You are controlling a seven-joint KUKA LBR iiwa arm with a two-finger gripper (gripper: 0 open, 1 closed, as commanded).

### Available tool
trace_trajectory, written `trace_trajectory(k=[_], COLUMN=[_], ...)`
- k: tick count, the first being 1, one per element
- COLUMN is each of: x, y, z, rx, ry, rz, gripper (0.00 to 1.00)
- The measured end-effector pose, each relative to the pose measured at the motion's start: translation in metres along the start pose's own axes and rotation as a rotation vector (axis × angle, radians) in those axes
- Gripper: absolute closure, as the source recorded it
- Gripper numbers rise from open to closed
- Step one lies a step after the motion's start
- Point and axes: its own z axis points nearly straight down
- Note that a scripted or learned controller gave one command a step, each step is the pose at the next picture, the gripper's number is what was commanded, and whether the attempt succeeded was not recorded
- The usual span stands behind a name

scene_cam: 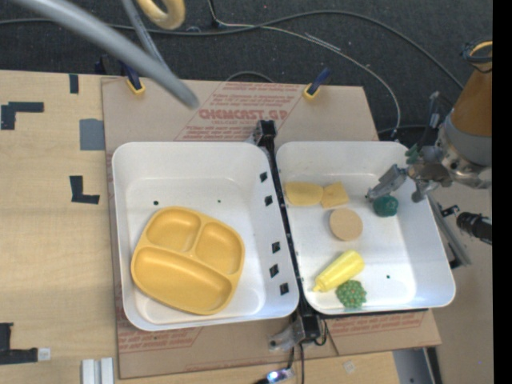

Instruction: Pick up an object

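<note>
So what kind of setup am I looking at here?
Likely a robot lab picking bench: two white bins on taped cardboard, toy food like the corn, and loose cables on dark carpet.

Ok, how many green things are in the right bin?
2. A dark green ball sits near the right bin's far right side, beside the end effector. Green broccoli lies at its near edge, touching the corn.

Yellow divided plate, tan disc, green broccoli, white bins.
</note>
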Motion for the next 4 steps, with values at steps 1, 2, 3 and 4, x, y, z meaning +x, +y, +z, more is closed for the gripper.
trace_trajectory(k=[1,2,3,4], x=[0.001,0.003,0.005,0.006], y=[0.003,0.008,-0.002,-0.001], z=[-0.008,0.055,0.111,0.141], rx=[-0.013,-0.009,-0.009,-0.015], ry=[-0.003,-0.002,-0.002,-0.004], rz=[-0.004,-0.004,-0.004,-0.005], gripper=[0.00,0.00,0.00,0.00])
